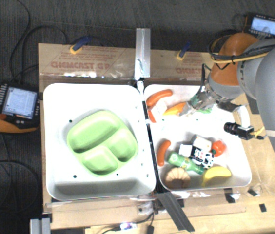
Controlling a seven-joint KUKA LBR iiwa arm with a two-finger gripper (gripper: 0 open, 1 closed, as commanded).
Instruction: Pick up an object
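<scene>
My gripper [194,105] is low in the back part of the right bin [240,145], reaching in from the right. Just to its left lies an orange and yellow toy [173,109], touching or nearly touching the gripper's tip. A bit of green [204,110] shows beside the tip on the right. An orange sausage [158,97] lies further left at the bin's back corner. Nothing is visibly lifted.
At the right bin's front lie a second sausage [163,150], a green bottle-like toy [186,163], a white box with black spots [201,150], a red tomato [218,147], a banana [215,173] and a bread roll [177,176]. The left bin [59,101] holds a green divided plate [102,141].
</scene>
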